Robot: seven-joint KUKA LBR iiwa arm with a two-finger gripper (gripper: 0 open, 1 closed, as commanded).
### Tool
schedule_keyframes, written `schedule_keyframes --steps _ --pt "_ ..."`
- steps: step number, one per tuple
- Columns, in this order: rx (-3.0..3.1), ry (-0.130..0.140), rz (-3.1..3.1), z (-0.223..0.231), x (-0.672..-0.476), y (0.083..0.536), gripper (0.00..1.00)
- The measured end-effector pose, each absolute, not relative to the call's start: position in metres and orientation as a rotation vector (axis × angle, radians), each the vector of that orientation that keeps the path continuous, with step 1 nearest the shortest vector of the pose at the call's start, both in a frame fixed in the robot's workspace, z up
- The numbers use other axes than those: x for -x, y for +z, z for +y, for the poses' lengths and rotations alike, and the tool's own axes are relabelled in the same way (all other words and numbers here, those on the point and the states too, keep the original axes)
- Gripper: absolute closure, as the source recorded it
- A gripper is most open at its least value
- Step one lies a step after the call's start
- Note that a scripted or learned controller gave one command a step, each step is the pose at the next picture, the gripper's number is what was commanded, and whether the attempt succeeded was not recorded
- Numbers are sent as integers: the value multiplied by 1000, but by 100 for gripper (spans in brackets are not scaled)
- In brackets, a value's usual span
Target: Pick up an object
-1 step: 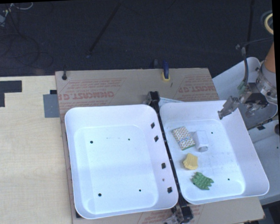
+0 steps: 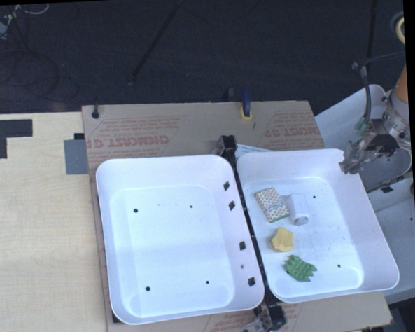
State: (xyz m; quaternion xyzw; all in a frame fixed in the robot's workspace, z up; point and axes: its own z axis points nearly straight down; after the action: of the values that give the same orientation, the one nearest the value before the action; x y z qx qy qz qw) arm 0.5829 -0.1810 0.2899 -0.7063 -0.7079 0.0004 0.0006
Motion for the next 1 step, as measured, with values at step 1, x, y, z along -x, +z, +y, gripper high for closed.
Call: schedule_keyframes --steps 1 --pt "2222 2 -2216 -194 -488 332 100"
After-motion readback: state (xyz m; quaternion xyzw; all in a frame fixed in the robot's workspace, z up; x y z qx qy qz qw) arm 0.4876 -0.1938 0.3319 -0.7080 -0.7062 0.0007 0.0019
